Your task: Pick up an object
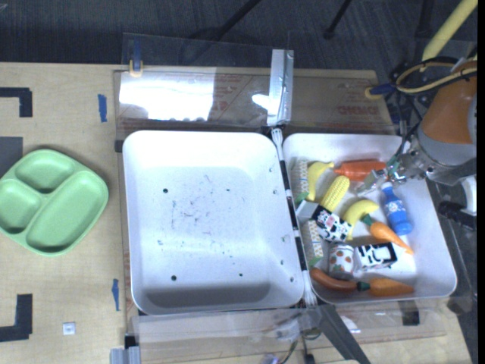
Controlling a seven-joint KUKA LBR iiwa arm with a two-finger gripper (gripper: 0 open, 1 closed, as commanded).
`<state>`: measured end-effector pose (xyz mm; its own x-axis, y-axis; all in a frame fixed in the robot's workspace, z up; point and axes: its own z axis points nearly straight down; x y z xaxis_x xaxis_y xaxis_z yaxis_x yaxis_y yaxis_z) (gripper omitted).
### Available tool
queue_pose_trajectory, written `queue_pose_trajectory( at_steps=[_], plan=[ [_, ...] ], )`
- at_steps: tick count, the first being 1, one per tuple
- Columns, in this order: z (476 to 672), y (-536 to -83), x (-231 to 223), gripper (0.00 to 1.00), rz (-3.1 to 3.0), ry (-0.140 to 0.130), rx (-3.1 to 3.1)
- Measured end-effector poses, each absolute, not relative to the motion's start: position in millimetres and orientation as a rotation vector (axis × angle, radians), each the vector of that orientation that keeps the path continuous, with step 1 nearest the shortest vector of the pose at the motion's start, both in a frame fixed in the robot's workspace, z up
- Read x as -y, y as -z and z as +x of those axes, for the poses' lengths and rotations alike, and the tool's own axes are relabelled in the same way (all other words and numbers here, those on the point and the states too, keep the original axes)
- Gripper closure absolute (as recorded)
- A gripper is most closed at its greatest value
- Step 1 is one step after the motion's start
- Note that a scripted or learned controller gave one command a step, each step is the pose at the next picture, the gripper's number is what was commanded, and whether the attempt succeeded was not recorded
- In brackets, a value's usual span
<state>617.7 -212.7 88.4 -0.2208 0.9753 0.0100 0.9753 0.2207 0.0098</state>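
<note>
Far off to the gripper's left, on the wooden bench, sits a green divided plate (50, 201) with 3 compartments, its left rim cut off by the picture's edge. Nearer, but still well away from the gripper, lies the left bin (144, 158), its white floor marked with faint scuffs and a few dark dots. Behind it a clear plastic sheet (189, 89) catches the light so strongly that the surface under it is hard to read.

The right bin (443, 268) holds a crowded heap of toy food, just left of and below the gripper. A yellow corn cob (336, 192) lies near the middle, with a yellow banana (316, 174) at its upper left and an orange carrot (361, 167) along the back, reaching toward the gripper. A blue bottle (395, 211) lies just below the gripper, apart from it. Further below are a second carrot (390, 236), a black-and-white patterned block (377, 255), a small cow-patterned piece (330, 223), a spotted cup (342, 259) and a dark red sausage shape (333, 281). Several overlap, so their full outlines are hidden.

The gripper (399, 167) hangs at the bin's upper right, over the rim area. It is small, blurred and tangled with cables, so whether it is spread or closed I cannot tell, and nothing is visibly between its tips. The arm's orange band (453, 116) is cut off at the right.
</note>
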Motion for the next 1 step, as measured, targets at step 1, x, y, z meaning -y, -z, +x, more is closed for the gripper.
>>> queue_pose_trajectory(
  at_steps=[1],
  plan=[
    [605.3, -86.6, 207.6, 0.00, -1.847, 0.003, 2.544]
  ],
)
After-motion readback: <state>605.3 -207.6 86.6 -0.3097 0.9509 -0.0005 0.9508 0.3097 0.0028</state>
